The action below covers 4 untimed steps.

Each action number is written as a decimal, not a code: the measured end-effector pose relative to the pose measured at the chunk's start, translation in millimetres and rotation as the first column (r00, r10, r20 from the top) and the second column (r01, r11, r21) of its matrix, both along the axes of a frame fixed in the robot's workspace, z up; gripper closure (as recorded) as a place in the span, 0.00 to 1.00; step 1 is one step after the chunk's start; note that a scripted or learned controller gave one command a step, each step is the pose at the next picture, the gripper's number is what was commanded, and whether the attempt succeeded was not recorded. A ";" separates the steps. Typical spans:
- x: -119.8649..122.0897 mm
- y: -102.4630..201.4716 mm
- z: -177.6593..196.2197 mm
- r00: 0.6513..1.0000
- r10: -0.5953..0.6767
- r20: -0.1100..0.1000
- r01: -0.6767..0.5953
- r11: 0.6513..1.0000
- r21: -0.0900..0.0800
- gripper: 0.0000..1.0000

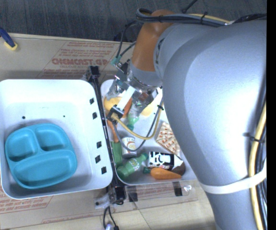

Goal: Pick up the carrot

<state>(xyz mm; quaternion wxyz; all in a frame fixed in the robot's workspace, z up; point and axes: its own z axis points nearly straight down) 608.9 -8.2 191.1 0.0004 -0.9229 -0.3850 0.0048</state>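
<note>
The grey arm (214, 104) covered most of the right bin (110, 87), hiding its far and right sides; whether the end effector (131, 103) was wide or narrow could not be told. It hung over the bin's far left corner amid crowded items that were hard to make out. The carrot (165, 174) lay at the bin's near edge, just beside a black-and-white packet (163, 160) and near a green bottle (131, 166), well apart from the end effector. The left bin (42, 92) held a blue tray (40, 155) with open room around it.
</note>
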 end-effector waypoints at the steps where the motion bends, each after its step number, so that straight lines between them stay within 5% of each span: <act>1: 18.4 58.1 -0.3 0.983 -0.185 -0.002 0.185 0.983 0.000 0.00; 2: -50.3 100.6 -0.9 0.996 -0.086 -0.006 0.086 0.996 0.003 0.00; 3: -75.8 131.9 -90.6 0.982 -0.189 0.025 0.189 0.982 0.004 0.00; 4: -74.3 133.2 -80.6 0.984 -0.177 0.023 0.177 0.984 0.005 1.00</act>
